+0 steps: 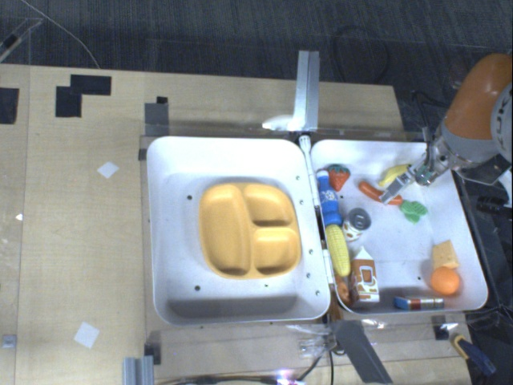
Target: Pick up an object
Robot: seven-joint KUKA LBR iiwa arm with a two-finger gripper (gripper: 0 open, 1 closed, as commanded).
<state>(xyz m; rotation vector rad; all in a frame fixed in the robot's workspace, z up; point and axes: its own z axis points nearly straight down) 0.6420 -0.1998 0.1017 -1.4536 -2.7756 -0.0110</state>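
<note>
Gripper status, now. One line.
Gripper: low in the right bin by the banana and the red-orange piece; open or shut cannot be told.

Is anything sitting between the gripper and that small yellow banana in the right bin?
Nothing visible does. The gripper hangs right over the small yellow banana near the far side of the right white bin. The orange-red carrot-shaped piece lies just beside it, not between them.
</note>
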